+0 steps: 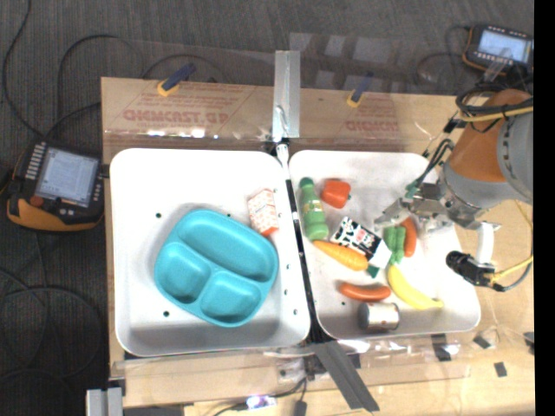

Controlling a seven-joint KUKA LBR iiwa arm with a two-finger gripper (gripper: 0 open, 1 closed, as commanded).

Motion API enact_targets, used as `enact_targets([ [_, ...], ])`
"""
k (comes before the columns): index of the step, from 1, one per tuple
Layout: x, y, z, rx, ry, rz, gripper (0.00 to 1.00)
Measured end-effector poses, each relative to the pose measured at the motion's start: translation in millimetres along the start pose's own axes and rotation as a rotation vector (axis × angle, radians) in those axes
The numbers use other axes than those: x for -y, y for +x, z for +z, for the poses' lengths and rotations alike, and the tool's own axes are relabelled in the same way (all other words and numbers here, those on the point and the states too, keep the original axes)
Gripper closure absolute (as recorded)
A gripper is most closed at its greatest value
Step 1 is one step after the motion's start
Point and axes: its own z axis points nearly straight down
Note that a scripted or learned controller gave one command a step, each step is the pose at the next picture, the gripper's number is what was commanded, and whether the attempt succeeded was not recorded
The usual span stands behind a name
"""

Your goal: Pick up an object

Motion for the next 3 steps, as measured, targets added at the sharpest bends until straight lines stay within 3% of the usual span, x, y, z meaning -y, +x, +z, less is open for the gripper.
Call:
enact_targets([
  [1, 1, 0, -7, 0.001, 0.003, 0.0, 1.0],
  [2, 26, 47, -1, 0.007, -0.002, 0.033, 1.0],
  [3, 1, 85, -138, 0.009, 0.002, -0.045, 1.0],
])
